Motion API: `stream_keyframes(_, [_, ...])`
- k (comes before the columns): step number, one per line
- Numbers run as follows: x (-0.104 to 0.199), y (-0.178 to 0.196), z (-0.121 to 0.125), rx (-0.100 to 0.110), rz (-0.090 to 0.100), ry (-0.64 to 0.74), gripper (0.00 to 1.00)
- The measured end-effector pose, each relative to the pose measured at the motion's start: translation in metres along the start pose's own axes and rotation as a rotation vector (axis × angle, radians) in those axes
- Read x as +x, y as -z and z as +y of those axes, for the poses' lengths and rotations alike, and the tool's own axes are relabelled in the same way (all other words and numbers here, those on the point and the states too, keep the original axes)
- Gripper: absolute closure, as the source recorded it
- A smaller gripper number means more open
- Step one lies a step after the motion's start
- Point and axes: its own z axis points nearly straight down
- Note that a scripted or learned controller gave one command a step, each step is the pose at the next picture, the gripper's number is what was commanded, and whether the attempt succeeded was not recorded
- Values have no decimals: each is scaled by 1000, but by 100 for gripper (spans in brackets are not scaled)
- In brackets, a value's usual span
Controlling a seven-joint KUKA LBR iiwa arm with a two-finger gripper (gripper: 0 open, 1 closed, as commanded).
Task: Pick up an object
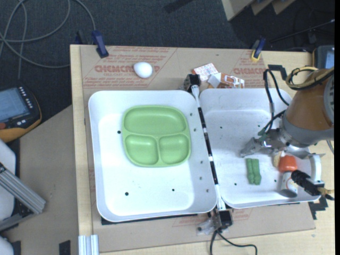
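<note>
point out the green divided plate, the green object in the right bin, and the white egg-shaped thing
green divided plate (156, 135): camera view, ridge where its compartments meet.
green object (253, 171): camera view, middle of its body.
white egg-shaped thing (143, 69): camera view, centre of its top.

Dark grey carpet floor (133, 15) around the pale wooden bench (79, 142) — a looping grey cable (21, 12) lies on it.
</note>
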Motion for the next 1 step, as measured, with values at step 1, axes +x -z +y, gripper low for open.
stream_keyframes(1, [49,10,-34,1,1,2,0])
